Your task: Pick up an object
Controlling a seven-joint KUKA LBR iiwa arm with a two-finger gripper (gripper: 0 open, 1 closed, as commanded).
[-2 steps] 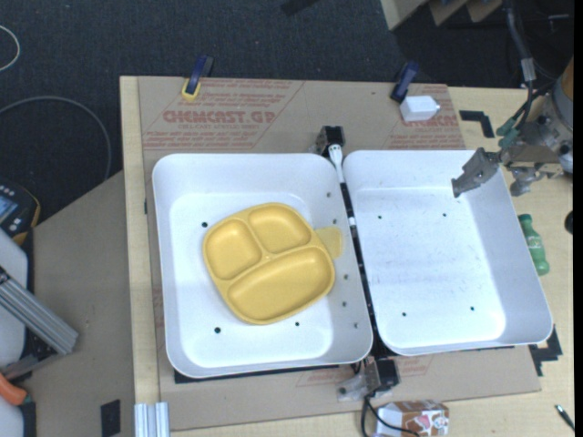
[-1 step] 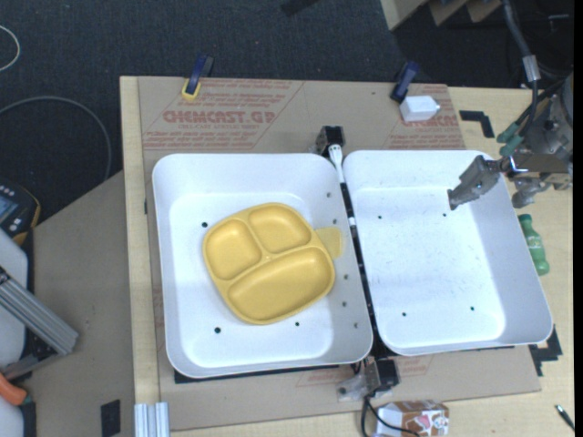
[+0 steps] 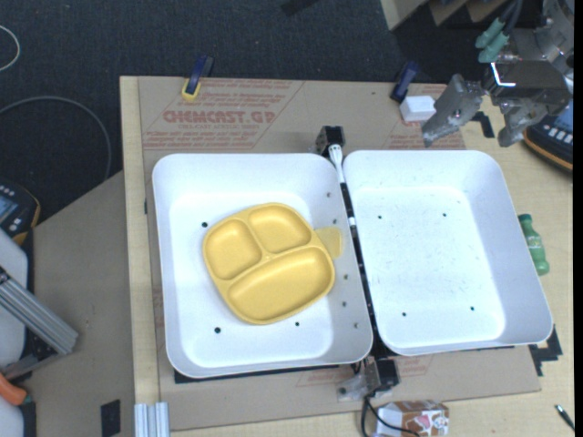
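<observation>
Brown board point(image 3: 228, 112) printed "CHEMCAST GP", perhaps, yellow divided plate point(image 3: 268, 262) in left bin point(image 3: 173, 244)

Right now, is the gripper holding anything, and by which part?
Nothing held. The gripper sits above the right bin's far edge with nothing between its fingers; the yellow three-compartment plastic plate lies in the left white bin.

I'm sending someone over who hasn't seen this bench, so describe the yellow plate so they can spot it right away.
Look at the two shallow white bins side by side and take the left bin. Lying flat in its middle is the yellow plate, a rounded tray split into three compartments, two small ones above one large one. It is the sole yellow thing in either bin, and the gripper is far off, above the right bin's top edge.
</observation>
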